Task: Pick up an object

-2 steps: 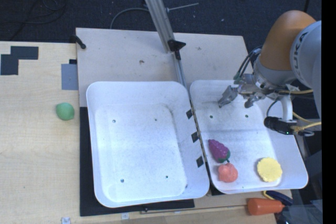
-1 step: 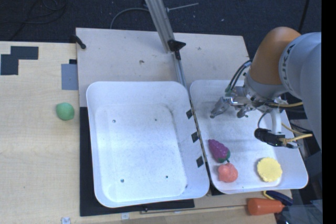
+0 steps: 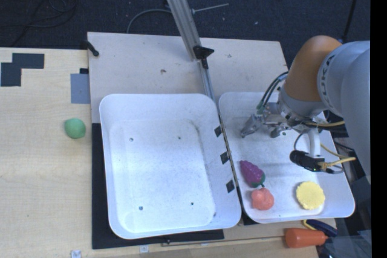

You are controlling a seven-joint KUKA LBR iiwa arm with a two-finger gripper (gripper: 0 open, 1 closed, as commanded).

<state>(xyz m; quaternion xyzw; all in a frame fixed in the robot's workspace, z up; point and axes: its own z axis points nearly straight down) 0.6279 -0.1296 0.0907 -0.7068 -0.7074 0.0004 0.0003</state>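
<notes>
three objects low in the right bin [image 3: 338, 205]: grape [image 3: 252, 173], peach [image 3: 262, 199], yellow disc [image 3: 310, 195]. fingers [image 3: 249, 127] hovering above the grape, apparently empty; how far open, cannot tell. approach step; next, descend onto the grape.

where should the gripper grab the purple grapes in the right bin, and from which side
Probably straight from above, closing across the narrow middle of the grapes. They lie flat and elongated, running from upper left to lower right, so the short width suits the fingers best. The left bin wall sits close beside them and the red fruit lies just below, so a side approach looks cramped.
</notes>
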